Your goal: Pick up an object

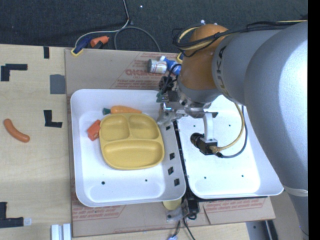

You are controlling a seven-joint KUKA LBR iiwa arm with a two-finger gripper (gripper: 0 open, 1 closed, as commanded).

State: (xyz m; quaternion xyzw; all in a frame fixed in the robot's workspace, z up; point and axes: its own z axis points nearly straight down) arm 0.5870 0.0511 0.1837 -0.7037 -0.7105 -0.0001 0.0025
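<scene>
Yellow plastic, moulded into a three-compartment divided plate [132,140], occupies the middle of the left shallow white bin [87,184], which lies to the viewer's left of the end effector. The gripper [167,109] hangs at the end of the grey arm with its orange band [200,59], just above the ridge where the left bin meets the right shallow white bin [250,184], near the far end of that ridge. Whether it is open or closed cannot be told, since the wrist hardware covers it from above; nothing can be seen held in it. An orange carrot-shaped toy with a green top [122,110] lies against the far edge of the plate, left of the gripper and near it. A smaller orange-red piece [93,129] sits at the plate's left side, farther from the gripper. A black fitting with a tan cable [204,145] hangs from the wrist over the right bin. Well away to the left, on the wooden bench surface [30,174], rests an orange sausage-shaped toy [16,130].
</scene>
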